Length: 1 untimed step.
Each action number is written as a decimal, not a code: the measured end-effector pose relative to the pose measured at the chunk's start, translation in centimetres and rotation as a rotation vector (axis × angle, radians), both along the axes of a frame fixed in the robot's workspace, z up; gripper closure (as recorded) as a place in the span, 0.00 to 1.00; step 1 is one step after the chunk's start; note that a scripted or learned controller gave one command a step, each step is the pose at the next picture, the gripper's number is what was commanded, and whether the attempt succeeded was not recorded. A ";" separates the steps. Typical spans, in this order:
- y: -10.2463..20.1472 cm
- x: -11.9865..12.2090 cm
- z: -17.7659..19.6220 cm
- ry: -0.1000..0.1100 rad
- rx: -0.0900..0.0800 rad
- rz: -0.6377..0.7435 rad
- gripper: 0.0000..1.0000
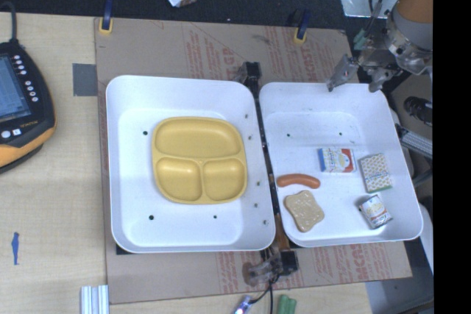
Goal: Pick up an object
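- Gripper point(358, 79) of the grey arm with the orange band hangs at the far right corner of the right shallow white bin point(294, 103), above its upper rim; its two fingers stand apart, and nothing lies between them.
- Small blue-and-white packet with a red-orange picture point(335, 159) lies flat on the bin floor, well below the gripper and slightly to its left in the view.
- Grey-green checked square packet point(375, 172) lies just to the right of that packet, tilted a little, below the gripper and well apart from it.
- Small white can with an orange and blue label point(375, 212) lies on its side near the bin's lower right corner, the farthest of the right-hand things from the gripper.
- Orange-red toy sausage point(298, 180) lies lengthwise on the floor, below and to the left of the gripper.
- Tan toy slice of bread point(304, 209) sits just under the sausage, near it; whether they touch I cannot tell.
- Yellow plastic plate with three compartments point(199, 159) rests in the middle of the left shallow white bin point(125, 217), far to the left of the gripper.
- Black and orange control pendant point(22, 110) lies on the wooden bench point(51, 232), at the side opposite the gripper.
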<state>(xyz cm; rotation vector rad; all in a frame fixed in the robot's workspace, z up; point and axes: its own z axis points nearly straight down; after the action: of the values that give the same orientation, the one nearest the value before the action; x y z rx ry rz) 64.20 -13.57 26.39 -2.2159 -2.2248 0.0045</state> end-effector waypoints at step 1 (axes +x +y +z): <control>3.5 -6.4 -13.3 0.003 0.000 0.000 0.00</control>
<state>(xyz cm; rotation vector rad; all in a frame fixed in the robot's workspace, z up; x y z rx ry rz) 57.80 -10.06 13.04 -2.2146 -2.2235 0.0073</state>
